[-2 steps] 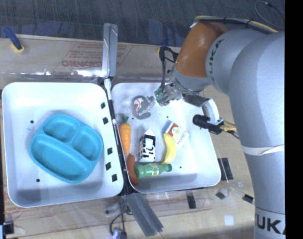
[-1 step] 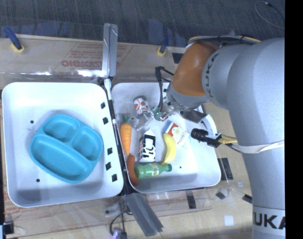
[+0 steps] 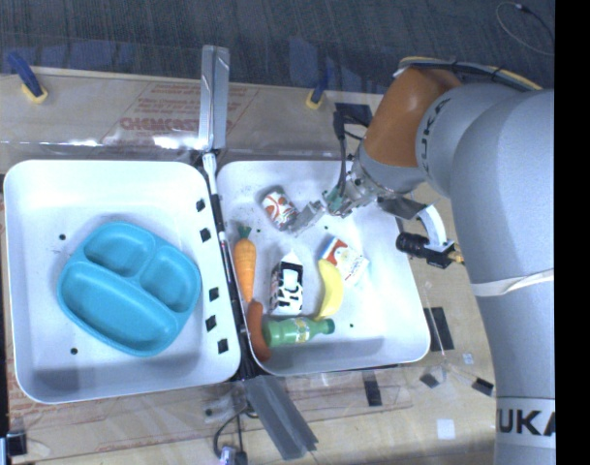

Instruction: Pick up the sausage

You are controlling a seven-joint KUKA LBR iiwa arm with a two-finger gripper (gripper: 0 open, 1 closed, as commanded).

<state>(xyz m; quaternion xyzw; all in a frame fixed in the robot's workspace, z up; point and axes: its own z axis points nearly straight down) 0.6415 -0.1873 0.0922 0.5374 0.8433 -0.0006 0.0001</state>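
Gripper [image 3: 335, 201] sits low in the right bin [image 3: 396, 342] near its back wall, beside a crumpled can [image 3: 278, 208]; finger state cannot be determined. Sausage [image 3: 256, 329] lies at the front-left corner, below the carrot [image 3: 244, 267], touching a green bottle [image 3: 296, 331].

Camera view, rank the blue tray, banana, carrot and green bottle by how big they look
1. Blue tray, clearly largest.
2. Carrot and banana look alike in length; unranked.
3. Green bottle, slightly shorter.

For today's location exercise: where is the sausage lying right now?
The reddish-brown sausage lies in the right white bin, at its lower-left corner against the dividing wall, just below the orange carrot and beside the green bottle.
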